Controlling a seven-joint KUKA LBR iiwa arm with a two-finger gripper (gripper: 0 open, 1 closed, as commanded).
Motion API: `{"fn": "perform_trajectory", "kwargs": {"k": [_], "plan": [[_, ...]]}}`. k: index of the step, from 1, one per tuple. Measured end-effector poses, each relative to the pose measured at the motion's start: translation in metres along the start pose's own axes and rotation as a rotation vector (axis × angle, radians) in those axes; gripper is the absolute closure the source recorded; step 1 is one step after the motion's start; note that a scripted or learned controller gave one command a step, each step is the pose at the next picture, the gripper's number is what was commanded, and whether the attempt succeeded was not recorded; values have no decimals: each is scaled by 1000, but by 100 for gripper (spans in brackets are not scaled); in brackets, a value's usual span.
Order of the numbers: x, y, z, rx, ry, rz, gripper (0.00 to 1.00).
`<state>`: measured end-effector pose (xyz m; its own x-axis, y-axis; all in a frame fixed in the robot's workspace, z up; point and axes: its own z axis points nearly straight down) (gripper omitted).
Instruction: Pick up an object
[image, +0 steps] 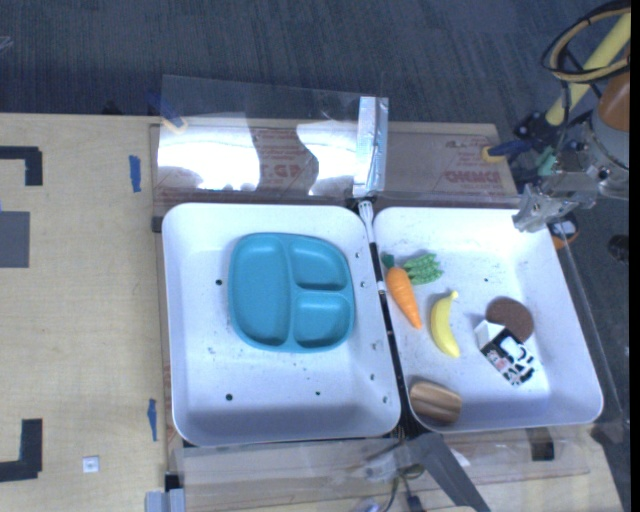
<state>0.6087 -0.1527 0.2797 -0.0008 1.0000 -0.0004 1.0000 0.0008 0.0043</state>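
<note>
You see the claw (538, 212) at the far right corner of the right white bin (575, 300), above its rim; I cannot tell its state. In this bin lie an orange toy carrot with green leaves (403, 292) near the left wall, a yellow toy banana (444, 322) just beside it, a brown round disc (511, 317) touching a black-and-white small packet (507, 358), and a brown wooden oval piece (435, 400) at the near left corner. The left white bin (195, 330) holds a blue divided plastic plate (290, 290).
</note>
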Motion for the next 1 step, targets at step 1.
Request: {"fn": "perform_trajectory", "kwargs": {"k": [1], "plan": [[0,0,1,1,0,0,0]]}}
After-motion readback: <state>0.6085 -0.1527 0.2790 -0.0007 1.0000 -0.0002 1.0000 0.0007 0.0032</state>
